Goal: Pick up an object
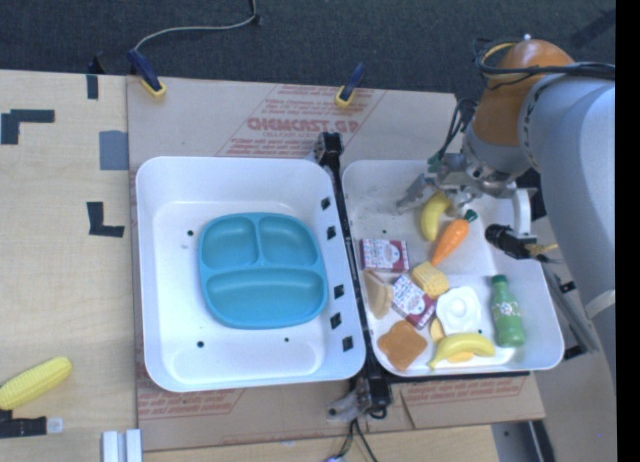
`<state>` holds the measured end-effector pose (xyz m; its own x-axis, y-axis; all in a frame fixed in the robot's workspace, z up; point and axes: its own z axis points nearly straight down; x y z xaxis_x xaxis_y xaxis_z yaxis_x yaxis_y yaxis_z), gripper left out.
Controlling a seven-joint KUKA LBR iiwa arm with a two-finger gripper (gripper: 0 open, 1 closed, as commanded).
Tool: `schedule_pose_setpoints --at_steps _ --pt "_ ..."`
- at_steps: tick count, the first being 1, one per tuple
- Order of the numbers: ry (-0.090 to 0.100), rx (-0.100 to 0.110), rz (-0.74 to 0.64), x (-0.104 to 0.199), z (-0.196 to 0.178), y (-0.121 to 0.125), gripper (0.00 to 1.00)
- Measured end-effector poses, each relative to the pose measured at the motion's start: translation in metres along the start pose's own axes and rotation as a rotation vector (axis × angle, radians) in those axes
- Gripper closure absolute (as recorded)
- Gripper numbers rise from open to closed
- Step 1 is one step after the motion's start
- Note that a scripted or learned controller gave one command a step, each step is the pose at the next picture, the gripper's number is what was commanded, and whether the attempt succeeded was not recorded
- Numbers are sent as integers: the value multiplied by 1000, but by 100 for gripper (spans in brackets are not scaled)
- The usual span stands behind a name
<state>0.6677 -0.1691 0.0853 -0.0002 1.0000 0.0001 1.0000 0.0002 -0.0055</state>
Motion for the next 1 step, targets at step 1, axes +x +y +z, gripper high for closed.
schedule_pose_setpoints --at_steps 1 --pt "-2 8 0 -1 -8 -2 100"
